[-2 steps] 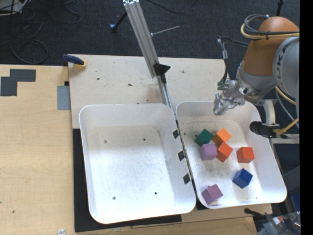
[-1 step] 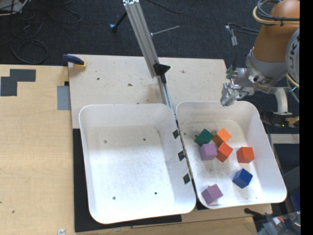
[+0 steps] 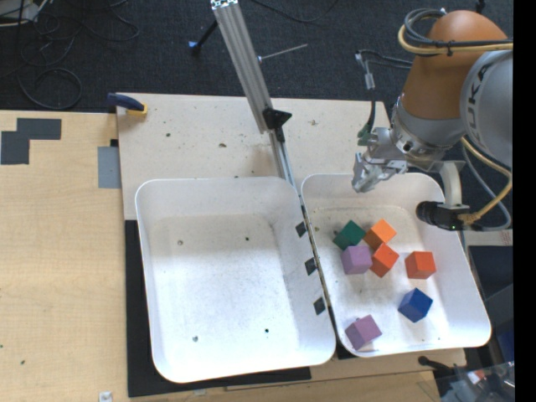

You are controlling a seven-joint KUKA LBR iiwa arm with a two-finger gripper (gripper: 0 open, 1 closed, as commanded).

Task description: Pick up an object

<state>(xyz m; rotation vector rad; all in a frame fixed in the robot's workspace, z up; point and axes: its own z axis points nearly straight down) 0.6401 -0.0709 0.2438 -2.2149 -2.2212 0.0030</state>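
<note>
While hand [image 3: 366, 180] grip unclear, 7 blocks [image 3: 383, 258] inside right bin [image 3: 469, 325].

The gripper [image 3: 366, 179] hovers above the right bin [image 3: 469, 296] holding seven blocks [image 3: 383, 258].

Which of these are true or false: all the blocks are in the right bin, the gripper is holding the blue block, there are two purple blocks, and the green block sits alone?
All blocks lie in the right bin: true.
The gripper holds the blue block: false, the block lies in the bin, apart from it.
There are two purple blocks: true.
The green block sits alone: false, it is clustered with a purple and orange blocks.
</note>
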